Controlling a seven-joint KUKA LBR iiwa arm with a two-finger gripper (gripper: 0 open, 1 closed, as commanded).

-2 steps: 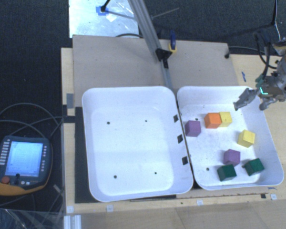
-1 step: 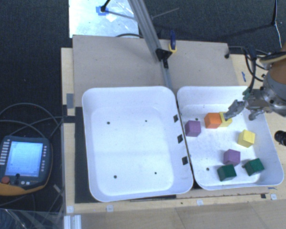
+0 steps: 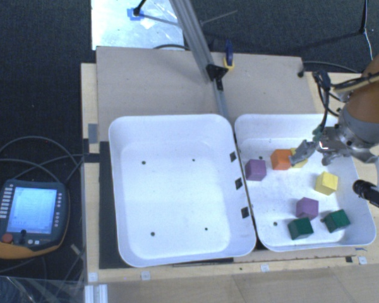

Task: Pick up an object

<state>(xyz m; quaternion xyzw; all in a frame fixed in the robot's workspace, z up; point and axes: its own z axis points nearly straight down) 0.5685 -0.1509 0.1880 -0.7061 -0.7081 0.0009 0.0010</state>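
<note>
Two white bins sit side by side; the left bin (image 3: pixel 177 188) holds nothing, the right bin (image 3: pixel 265 128) holds the blocks. The arm (image 3: pixel 366 106) reaches in from the right, its gripper (image 3: pixel 301 154) just beside an orange block (image 3: pixel 280 160); whether it grips anything cannot be told. A yellow block (image 3: pixel 326 182) lies nearer, two purple blocks (image 3: pixel 256 169) (image 3: pixel 307 207) and two green blocks (image 3: pixel 300 228) (image 3: pixel 336 220) nearest.

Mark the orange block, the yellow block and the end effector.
orange block (image 3: pixel 280 160), camera view, top face
yellow block (image 3: pixel 326 183), camera view, top face
end effector (image 3: pixel 301 154), camera view, between fingertips
</note>
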